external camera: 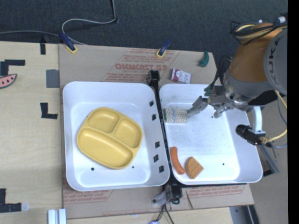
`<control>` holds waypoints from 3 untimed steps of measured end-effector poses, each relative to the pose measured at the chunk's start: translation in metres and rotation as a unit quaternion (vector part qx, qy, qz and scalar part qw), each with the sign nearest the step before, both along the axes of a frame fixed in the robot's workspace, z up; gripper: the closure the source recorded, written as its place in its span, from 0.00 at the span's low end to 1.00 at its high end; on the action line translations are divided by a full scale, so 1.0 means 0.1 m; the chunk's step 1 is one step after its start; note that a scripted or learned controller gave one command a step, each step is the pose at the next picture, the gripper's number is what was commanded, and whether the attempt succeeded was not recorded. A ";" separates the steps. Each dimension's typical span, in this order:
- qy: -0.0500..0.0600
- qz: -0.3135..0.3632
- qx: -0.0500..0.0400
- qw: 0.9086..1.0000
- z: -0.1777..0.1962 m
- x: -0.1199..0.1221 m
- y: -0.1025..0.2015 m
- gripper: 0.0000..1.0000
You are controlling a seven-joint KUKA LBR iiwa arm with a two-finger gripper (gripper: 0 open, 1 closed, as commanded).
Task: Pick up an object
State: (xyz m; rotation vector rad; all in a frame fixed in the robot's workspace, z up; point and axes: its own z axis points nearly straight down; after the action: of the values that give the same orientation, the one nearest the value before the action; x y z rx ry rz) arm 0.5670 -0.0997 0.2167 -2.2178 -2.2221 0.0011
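Camera view: gripper (194, 109) touches the speckled sponge (176, 114), far-left in the right bin (243, 169); can't tell its grip. I'd centre before lifting.

Even, fairly bright overhead light, soft shadows beneath the gripper (205, 107), mild glare on the white bins (74, 125) left of it, slightly soft focus

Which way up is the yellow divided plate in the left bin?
Right side up. The yellow divided plate lies flat in the left bin, its three compartments facing the camera.
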 end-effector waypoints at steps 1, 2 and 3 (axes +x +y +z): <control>-0.007 -0.001 -0.002 1.000 -1.26 0.60 -0.33 0.00; -0.008 -0.001 0.001 1.000 -1.16 0.61 -0.31 1.00; -0.007 0.000 0.001 1.000 -1.17 0.60 -0.31 0.00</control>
State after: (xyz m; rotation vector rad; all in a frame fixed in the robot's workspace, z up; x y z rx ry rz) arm 0.6274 -0.1305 0.1002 -2.2248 -2.2277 -0.0161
